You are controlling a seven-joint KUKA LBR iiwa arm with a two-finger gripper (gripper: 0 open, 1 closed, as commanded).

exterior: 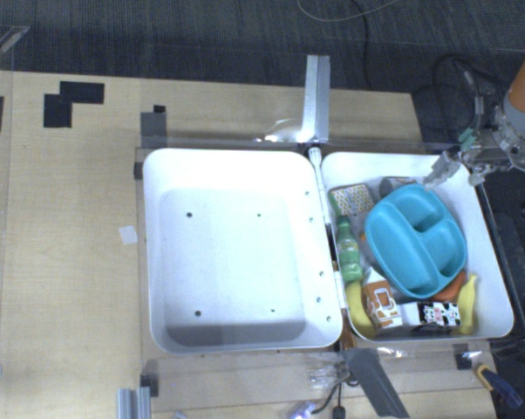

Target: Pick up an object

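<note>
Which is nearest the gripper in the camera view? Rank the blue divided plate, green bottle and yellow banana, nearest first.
Measured from the gripper at the right bin's far right corner:
1. Blue divided plate, middle of the right bin.
2. Green bottle, along that bin's left wall.
3. Yellow banana, near left corner.

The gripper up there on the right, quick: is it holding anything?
Gripper: above the right bin's top edge; open or shut cannot be told, and nothing shows between its fingers.
</note>
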